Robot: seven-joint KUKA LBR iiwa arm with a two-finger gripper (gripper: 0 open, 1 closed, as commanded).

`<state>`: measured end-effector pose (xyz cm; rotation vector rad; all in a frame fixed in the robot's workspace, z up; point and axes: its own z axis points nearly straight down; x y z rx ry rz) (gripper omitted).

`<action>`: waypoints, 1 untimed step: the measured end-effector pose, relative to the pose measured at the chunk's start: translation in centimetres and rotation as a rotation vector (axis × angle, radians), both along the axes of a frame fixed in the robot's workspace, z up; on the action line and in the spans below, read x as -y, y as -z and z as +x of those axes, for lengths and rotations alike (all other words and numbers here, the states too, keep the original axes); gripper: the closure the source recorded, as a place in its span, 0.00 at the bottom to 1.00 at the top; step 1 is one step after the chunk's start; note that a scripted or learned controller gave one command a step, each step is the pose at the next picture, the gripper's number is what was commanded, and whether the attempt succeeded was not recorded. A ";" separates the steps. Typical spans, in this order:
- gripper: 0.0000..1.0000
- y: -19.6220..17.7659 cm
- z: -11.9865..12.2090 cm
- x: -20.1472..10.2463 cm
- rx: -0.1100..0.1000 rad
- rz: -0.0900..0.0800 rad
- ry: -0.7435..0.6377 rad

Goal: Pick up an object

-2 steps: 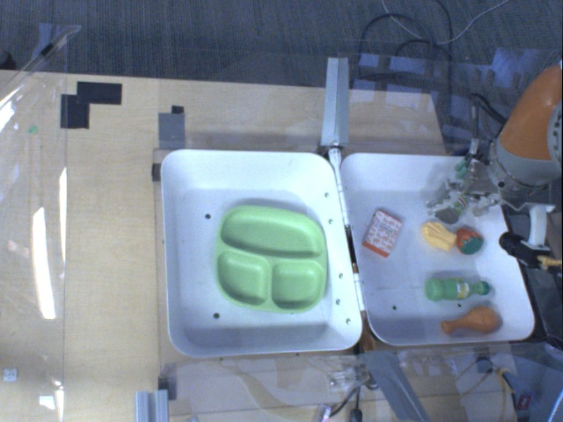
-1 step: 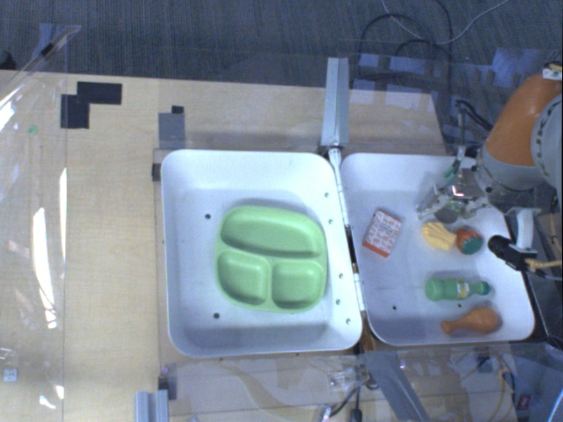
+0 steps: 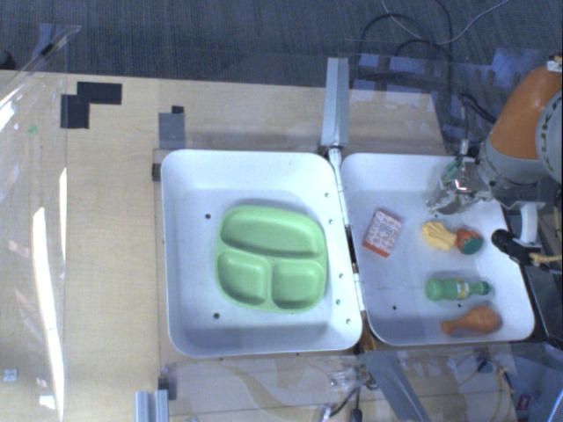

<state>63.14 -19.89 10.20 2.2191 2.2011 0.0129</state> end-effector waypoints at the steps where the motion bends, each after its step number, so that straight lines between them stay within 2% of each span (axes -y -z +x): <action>1: 1.00 -9.8 3.9 -3.6 -0.009 0.005 0.112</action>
